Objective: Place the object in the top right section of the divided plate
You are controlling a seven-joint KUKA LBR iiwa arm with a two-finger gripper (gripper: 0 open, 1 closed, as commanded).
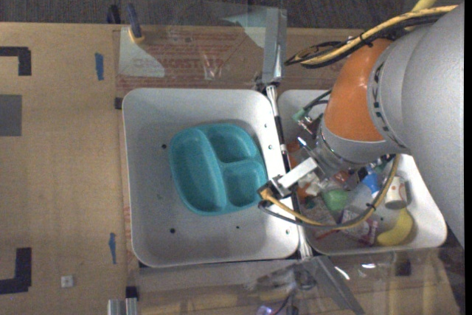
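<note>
1. No brand, label or legible writing can be made out anywhere in the camera view; the small items in the right-hand bin are too jumbled and blurred for print to be read.
2. The divided plate (216, 168) is teal, smooth and plastic-looking, a rounded rectangle with three recessed sections: one long section on the left and two smaller ones on the right. It lies flat in the left bin (147, 122), slightly turned, toward the bin's right half.
3. The left bin is a shallow white tray with rounded corners and a few small dark dots on its floor.
4. The right bin (431, 229) holds a clutter of objects, among them a yellow banana (396, 229), a green rounded item (337, 198) and a pale bottle-like piece (366, 192); which of these is the task's object cannot be told.
5. The arm (413, 99) is grey and glossy with an orange band (350, 103), and it hangs over the right bin, hiding much of it.
6. The gripper (295, 175) seems to sit low by the divider between the bins, just beside the plate's right edge; whether it is spread or closed cannot be told.
7. Yellow and black cables (306, 214) loop beneath the wrist.
8. The bench (59, 158) is matte tan board with blue tape strips (99, 66) and black corner marks (18, 59).
</note>
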